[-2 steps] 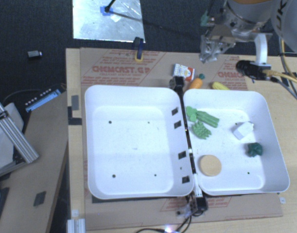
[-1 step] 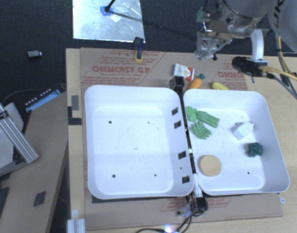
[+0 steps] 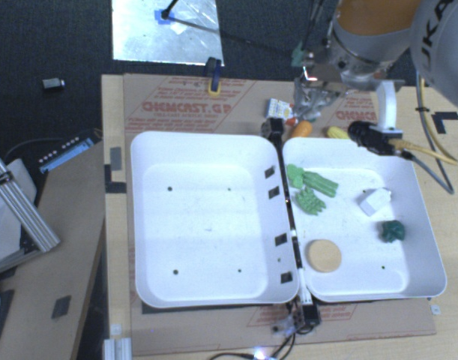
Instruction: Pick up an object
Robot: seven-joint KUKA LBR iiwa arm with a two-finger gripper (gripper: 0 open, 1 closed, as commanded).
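While gripper (image 3: 312, 107) hangs above the right bin (image 3: 420, 223) far edge, finger state unreadable, nothing visibly held; green toy (image 3: 311, 190) sits near the bin's left wall. Approach step: descend next.

arm (image 3: 393, 6) cropped at top, pincer (image 3: 312, 109) blurred

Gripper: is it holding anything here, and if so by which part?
Cannot be told. The gripper hangs above the right bin's far rim, near an orange object; no object visibly sits in it.
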